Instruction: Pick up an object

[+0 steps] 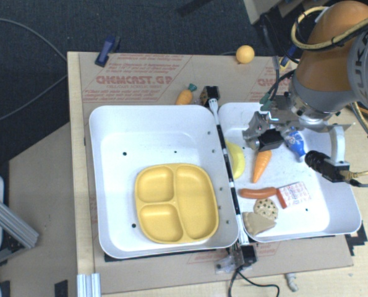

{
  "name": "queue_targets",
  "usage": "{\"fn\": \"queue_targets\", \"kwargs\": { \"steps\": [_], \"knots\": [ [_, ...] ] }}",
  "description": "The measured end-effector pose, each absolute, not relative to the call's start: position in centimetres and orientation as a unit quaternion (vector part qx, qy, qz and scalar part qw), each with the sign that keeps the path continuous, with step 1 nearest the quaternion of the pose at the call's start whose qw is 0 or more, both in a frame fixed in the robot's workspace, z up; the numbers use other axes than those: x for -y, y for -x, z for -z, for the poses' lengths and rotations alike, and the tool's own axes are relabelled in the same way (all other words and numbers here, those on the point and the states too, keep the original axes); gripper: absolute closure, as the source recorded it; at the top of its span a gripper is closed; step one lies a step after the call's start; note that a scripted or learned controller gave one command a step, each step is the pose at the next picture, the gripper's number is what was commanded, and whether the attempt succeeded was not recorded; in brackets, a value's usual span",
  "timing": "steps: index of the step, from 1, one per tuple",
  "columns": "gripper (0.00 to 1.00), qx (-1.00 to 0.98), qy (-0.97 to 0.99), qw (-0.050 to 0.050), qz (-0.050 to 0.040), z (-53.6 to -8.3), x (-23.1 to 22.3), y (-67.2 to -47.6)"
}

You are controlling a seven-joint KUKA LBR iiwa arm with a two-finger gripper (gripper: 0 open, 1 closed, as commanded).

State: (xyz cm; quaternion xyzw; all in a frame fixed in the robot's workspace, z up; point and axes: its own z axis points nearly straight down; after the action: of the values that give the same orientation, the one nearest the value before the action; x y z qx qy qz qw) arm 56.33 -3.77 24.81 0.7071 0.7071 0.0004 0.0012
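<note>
Arm: a grey arm [332, 73] with an orange band is reaching in over the right bin's far edge.
Claw: the claw [262, 132] is hanging low in the right bin [341, 212], near its far left corner; whether it is apart or together, I cannot tell.
Carrot: an orange carrot [261, 165] is lying just beside the claw, toward the bin's middle.
Banana: a yellow banana [236, 159] is resting against the bin's left wall.
Sausage: a sausage [256, 193] is lying nearer the front edge, with a cookie [266, 208] beside it.
Left bin: the left bin [109, 166] is carrying 1 yellow divided plate [175, 201].
Desk: a small orange ball [245, 54] is sitting at the desk's [140, 79] far edge.
</note>
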Motion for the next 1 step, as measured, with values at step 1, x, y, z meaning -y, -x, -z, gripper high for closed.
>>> {"fn": "queue_targets", "kwargs": {
  "steps": [1],
  "knots": [
    [1.00,-0.708,-0.707,0.001,-0.0009,-24.38,-0.12,-57.76]
  ]
}}
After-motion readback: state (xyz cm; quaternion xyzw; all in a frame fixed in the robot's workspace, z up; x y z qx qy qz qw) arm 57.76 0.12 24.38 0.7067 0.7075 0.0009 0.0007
